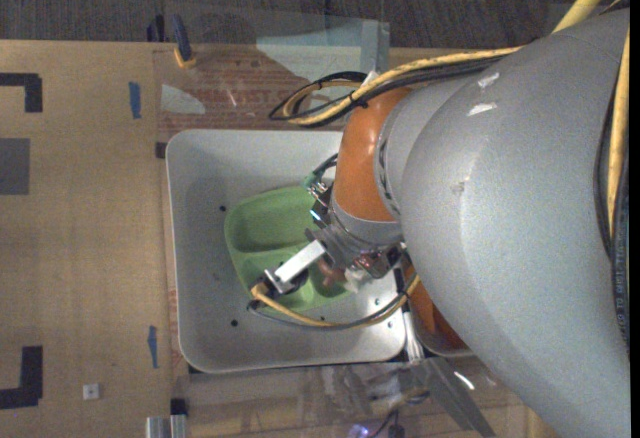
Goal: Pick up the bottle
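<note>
One grey arm with an orange band (480, 186) is in from the right, and it's a big one, blanketing most of the right half of the scene. One shallow white plastic bin (200, 226) is in plain sight on the pale wooden bench (80, 226), and inside it sits one pale green plastic dish (262, 224), split by a ridge into what looks like two compartments. The wrist is right down over that dish's right side, covering it there. And the jaws? Buried under the wrist, so I cannot tell whether they are open or closed. As for the bottle, there's one small brownish shape (328, 273) tucked just under the wrist at the dish's edge, too covered to say whether that's it. Counting on: four tiny dark spots (222, 209) dot the bin floor, two strips of blue tape (135, 98) and two black corner marks (22, 91) sit on the bench to the left. One orange patch (436, 321) peeks out beneath the arm, cut off and hard to make out.
</note>
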Motion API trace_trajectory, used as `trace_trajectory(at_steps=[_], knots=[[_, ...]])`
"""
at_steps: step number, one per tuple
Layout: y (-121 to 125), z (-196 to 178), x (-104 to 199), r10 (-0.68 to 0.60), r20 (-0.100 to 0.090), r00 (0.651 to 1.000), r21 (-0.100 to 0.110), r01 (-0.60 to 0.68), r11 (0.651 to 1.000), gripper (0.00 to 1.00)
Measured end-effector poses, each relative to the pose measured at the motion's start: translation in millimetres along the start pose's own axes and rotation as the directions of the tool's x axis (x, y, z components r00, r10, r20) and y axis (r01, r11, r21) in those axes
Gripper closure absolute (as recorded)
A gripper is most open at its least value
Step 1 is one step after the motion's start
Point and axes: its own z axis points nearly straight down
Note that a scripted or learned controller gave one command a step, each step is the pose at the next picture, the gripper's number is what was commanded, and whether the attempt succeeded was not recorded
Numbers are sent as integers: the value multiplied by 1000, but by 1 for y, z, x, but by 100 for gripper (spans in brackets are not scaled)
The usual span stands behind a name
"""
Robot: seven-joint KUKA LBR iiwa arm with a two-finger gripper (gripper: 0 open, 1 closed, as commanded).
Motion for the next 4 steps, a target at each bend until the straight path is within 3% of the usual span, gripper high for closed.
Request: trace_trajectory(at_steps=[1, 2, 3, 4], knots=[[18, -125, 37, 250, -4, 968, -2, -250, 968, 100], [18, -125, 37, 251, -4, 968, -2, -251, 968, 0], [102, -157, 16, 469, -5, 883, -2, -469, 883, 0], [178, -111, 13, 479, -3, 878, -3, -479, 878, 0]])
